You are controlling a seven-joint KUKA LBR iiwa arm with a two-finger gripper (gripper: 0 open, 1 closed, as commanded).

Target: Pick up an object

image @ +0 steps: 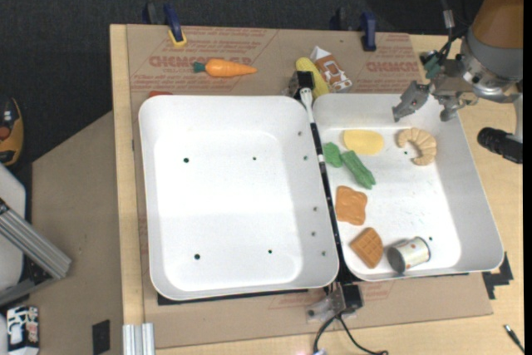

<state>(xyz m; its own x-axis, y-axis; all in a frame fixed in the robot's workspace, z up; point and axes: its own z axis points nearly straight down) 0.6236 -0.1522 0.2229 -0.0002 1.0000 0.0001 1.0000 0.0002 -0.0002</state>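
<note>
The croissant (pixel 418 145) lies in the right bin (pixel 474 204), upper right of the frame, just below the tool (pixel 413 102). It is probably a light, hard plastic toy, best pinched across its narrow middle. The tool's fingers look spread and hold nothing, though the view is coarse. The same bin holds a yellow piece (pixel 364 142), green pods (pixel 350 163), two waffle-like pieces (pixel 351 205) and a metal can (pixel 408 253).

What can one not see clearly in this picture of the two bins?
- Gripper, camera view: fingers too small and blurred to read.
- Arm: cut off by the right edge.
- Small carton behind the bins: print too small.
- Metal can: far side hidden by itself.
</note>
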